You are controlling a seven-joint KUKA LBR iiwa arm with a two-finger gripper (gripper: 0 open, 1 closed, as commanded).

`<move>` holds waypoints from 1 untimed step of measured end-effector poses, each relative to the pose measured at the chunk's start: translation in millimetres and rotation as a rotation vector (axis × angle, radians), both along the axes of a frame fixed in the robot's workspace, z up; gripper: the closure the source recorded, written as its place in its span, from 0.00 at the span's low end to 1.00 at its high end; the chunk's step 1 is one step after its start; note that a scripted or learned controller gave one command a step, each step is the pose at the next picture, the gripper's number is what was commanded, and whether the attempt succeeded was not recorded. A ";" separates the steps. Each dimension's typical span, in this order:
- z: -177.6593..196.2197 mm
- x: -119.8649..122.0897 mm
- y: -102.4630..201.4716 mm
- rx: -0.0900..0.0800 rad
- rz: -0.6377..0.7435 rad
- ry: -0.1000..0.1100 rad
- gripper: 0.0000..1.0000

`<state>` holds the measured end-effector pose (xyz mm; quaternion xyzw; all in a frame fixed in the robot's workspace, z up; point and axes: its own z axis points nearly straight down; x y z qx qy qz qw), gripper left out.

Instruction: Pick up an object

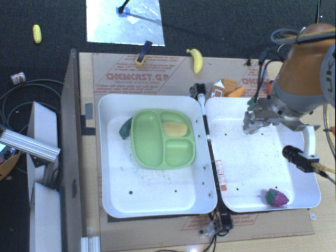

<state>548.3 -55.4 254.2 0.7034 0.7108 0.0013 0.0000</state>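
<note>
Gripper: the gripper (255, 124) hangs over the upper part of the right bin (247, 193), toward the frame's right; how far it is spread cannot be told, and nothing shows in its grasp.
Arm: grey with an orange band (307, 62), entering from the upper right.
Object in right bin: a small magenta fruit with a green top (276, 197), lying in the lower right corner, well apart from the gripper.
Left bin (113, 193): holds a green divided plate (161, 139) with a yellow piece (175, 128) in its upper right compartment; a dark green item (125, 128) touches the plate's left edge.
Surface: a banana (196, 60) lies above the bins.

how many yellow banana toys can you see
2: one banana lies on the cardboard behind the bins, another on the dark floor at far left. More could be hidden under the arm.
</note>
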 end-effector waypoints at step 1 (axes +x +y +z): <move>-61.5 35.8 65.5 0.001 0.000 0.002 1.00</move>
